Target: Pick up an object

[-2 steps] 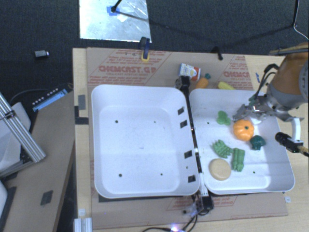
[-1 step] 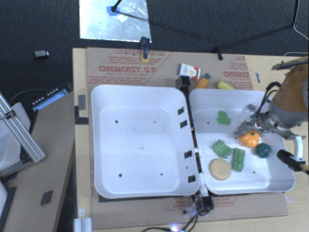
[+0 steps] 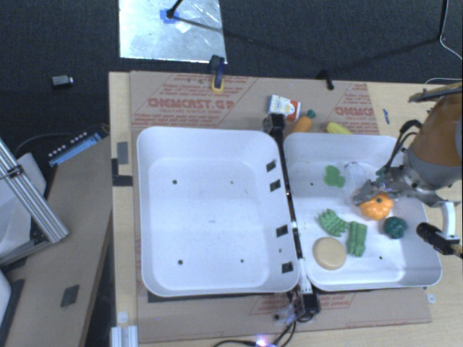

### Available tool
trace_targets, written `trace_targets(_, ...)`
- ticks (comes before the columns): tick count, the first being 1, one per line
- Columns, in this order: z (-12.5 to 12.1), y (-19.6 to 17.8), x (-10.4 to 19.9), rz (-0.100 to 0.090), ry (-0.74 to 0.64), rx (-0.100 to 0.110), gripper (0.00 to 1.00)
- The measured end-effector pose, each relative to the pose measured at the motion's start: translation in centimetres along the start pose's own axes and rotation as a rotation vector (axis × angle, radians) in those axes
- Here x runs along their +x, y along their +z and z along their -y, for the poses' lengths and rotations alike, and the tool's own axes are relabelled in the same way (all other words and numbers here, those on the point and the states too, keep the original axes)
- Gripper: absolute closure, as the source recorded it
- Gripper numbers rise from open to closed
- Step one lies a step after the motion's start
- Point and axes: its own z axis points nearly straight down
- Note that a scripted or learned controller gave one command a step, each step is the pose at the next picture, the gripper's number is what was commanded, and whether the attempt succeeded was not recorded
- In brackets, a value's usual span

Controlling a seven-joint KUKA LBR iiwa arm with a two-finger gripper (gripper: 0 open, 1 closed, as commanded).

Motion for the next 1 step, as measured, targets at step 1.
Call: trace_targets(1,-2.06,0.94,9.66,-0.006,-0.011,0.003,1.00)
